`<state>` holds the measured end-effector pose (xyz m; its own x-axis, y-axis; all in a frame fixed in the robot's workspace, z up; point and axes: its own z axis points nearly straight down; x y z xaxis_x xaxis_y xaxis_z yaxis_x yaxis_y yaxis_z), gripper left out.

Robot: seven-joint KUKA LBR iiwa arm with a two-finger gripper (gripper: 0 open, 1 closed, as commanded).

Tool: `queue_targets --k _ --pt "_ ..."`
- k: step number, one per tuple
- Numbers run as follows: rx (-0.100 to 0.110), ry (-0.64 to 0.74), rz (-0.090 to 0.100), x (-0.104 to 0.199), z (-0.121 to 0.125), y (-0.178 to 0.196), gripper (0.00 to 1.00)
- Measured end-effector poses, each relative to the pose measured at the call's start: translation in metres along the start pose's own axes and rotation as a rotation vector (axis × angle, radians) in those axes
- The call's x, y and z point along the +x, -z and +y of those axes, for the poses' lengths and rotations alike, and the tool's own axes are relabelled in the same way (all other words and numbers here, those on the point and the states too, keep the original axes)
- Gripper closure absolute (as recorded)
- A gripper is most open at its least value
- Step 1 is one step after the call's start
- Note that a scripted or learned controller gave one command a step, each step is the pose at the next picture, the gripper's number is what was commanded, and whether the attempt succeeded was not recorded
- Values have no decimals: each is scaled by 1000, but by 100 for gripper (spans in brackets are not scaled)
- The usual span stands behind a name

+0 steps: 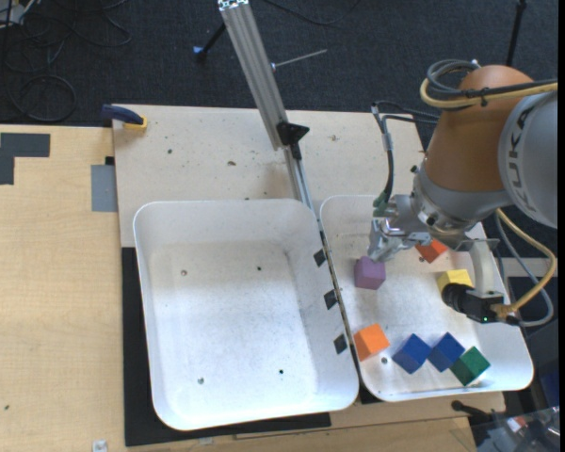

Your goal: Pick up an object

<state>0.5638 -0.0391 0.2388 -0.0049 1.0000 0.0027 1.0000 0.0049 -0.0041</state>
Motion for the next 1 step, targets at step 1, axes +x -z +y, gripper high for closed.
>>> queue_targets --k 1 --pt "3 -1 0 51 4 -13 100"
